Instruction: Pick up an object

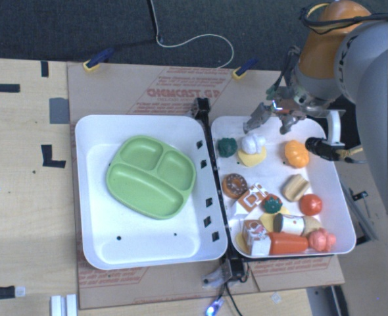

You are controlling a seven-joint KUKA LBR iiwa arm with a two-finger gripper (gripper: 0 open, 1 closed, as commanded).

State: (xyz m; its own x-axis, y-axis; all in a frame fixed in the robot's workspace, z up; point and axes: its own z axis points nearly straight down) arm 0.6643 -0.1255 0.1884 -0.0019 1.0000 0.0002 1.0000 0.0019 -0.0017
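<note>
Nearest the camera, along the front wall of the right bin (344, 196), the toys are packed tight: an orange carrot-like piece (290, 243) lies touching a small white carton (256, 237) on one side and a pink figure (323, 241) on the other, with a red tomato (310, 205) and a bread roll (294, 187) just behind them. Any reach into that crowd risks pinching two things at once or wedging a finger against the bin wall.

Further back, a chocolate doughnut (234, 185) and a patterned square piece (254, 197) sit near the divider, then a dark green toy (227, 147), a white-and-yellow toy (252, 149) and an orange fruit (296, 154) stand well apart from one another.

Over the far rim of that bin hangs the hand (277, 119), its two fingers spread wide and nothing between them. The white-and-yellow toy lies just beside the nearer fingertip and looks the likeliest thing to pick. The trouble I foresee: the hand sits off to one side of it, so a straight descent may land a finger on top and nudge it away, or the rounded shape may squirt out as the fingers close. The far rim is also close enough to catch a finger.

In the left bin (89, 176), a green divided plate (152, 175) lies out of harm's way.
</note>
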